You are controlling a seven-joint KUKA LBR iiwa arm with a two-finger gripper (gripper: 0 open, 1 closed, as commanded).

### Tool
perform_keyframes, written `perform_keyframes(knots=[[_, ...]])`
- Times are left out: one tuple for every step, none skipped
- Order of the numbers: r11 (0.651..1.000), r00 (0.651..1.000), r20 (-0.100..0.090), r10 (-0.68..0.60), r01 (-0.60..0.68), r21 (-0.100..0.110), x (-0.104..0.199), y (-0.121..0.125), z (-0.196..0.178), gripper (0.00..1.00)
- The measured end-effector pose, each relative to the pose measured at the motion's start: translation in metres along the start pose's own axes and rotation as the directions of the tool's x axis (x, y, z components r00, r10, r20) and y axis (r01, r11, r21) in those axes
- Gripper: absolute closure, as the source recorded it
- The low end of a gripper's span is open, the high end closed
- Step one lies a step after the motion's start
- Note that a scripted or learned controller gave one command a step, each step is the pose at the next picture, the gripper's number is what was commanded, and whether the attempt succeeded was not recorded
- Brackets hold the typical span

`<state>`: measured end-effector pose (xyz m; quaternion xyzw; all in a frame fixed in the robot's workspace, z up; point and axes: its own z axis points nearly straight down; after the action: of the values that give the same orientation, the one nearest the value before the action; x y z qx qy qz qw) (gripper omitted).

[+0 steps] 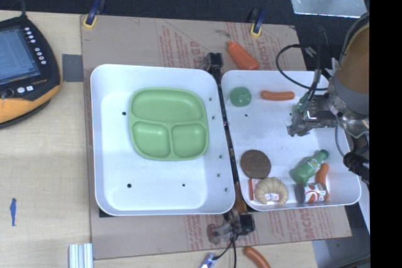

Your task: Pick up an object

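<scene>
The right bin (276,135) holds a green ball (240,96), a thin orange sausage (277,95), a brown round cookie (255,163), a pale bun (271,190), a green bottle (308,167) and a small carrot (321,174) beside a red-and-white packet (312,194). My gripper (306,120) hovers over the right side of this bin, above the green bottle and below-right of the sausage. Nothing shows between its tips. The left bin (113,191) holds a green divided plate (169,123).
An orange carrot-like toy (242,56) lies on the cardboard behind the bins. A teach pendant (25,69) rests at far left. Another orange piece (257,256) lies by the front edge, near a clamp and cables (227,230).
</scene>
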<state>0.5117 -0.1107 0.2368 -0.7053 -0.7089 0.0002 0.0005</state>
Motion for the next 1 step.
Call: perform_keyframes(knots=[[1.000,1.000,0.001,0.003,-0.003,0.000,-0.0185,0.0206,0.0124,1.00]])
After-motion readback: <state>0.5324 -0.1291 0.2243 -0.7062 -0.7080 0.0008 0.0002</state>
